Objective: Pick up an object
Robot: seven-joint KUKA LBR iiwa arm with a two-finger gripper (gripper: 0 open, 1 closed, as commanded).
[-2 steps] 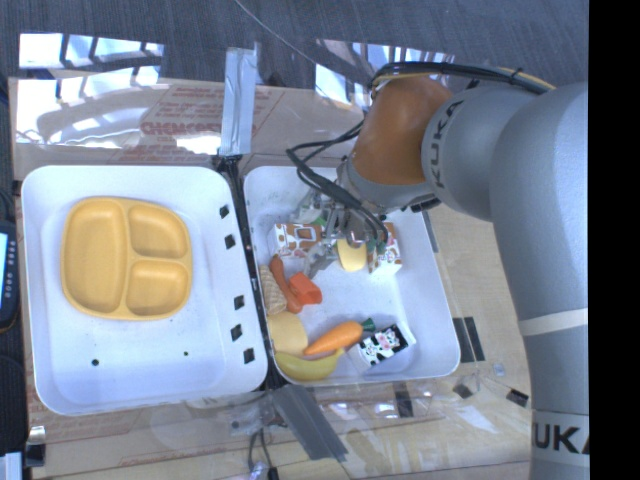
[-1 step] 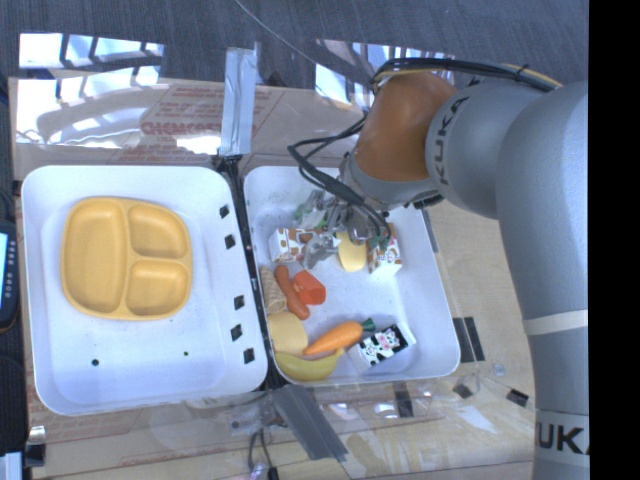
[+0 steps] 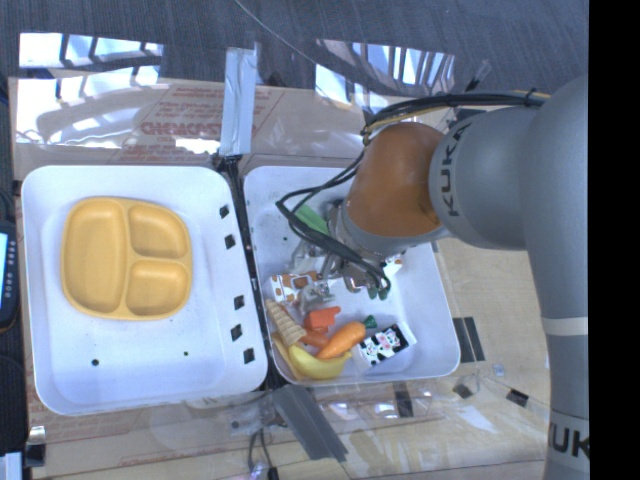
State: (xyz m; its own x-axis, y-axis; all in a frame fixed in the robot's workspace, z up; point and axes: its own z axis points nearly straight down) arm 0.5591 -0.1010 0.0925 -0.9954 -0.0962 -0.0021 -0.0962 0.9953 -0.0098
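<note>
Two shallow white bins sit side by side. The left bin (image 3: 40, 368) holds a yellow divided plate (image 3: 127, 258), lying toward 10 o'clock on its floor. The grey arm (image 3: 500, 178), its orange band (image 3: 395, 183) prominent, reaches in from 3 o'clock over the right bin (image 3: 435, 318), with the claw (image 3: 318, 286) lowered near that bin's centre. Whether the claw is released or clenched cannot be told from this angle. The things to pick cluster at 6 o'clock in the right bin, just below the claw: a banana (image 3: 310, 365) along the bottom wall, a carrot (image 3: 343, 339) resting across it, a small red piece (image 3: 322, 318) just above the carrot, a waffle cone (image 3: 282, 318) at 7 o'clock, and a cow-patterned block (image 3: 385, 344) at 5 o'clock. A green thing (image 3: 312, 218) shows at 11 o'clock, partly under the arm.
</note>
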